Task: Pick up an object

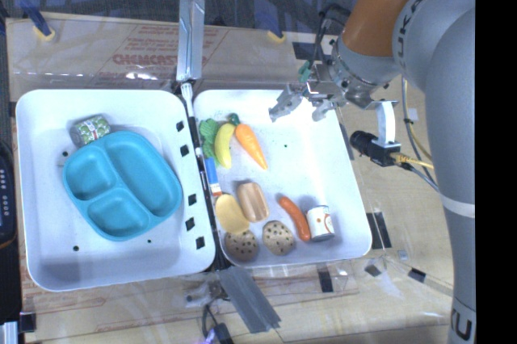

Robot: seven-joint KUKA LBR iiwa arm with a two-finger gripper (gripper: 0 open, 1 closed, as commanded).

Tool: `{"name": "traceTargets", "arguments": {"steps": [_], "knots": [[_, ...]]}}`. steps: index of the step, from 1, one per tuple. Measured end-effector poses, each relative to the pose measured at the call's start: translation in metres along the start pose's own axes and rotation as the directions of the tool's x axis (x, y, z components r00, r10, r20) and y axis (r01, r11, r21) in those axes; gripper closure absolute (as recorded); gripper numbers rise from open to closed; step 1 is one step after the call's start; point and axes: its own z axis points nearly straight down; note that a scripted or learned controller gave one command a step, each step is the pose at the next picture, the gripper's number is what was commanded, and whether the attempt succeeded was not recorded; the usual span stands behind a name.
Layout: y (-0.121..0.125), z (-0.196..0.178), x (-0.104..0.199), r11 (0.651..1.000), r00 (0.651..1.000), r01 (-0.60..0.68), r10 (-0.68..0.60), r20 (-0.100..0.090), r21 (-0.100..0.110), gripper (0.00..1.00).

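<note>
My gripper [304, 108] hangs open over the far edge of the right bin [323, 165], with nothing between its two grey fingers. Below and left of it lie an orange carrot [250, 144], a yellow banana [224, 144] and a green leafy item [209, 129]. Toward the bin's near edge sit a hot dog bun [251, 200], a yellow slice [230, 214], two cookies [279, 237], a red sausage [294, 217] and a small white can [321, 223].
The left bin [40, 245] holds a blue divided plate [123, 183] and a small green-labelled can [90, 128] at its far left. A metal divider post [191, 35] stands between the bins. The arm's grey body and cables crowd the right side.
</note>
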Motion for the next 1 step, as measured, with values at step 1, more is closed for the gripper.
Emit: {"name": "traceTargets", "arguments": {"steps": [1], "knots": [[0.0096, 0.0972, 0.0106, 1.0, 1.0, -0.024, 0.024, -0.001, 0.008, 0.0]]}}
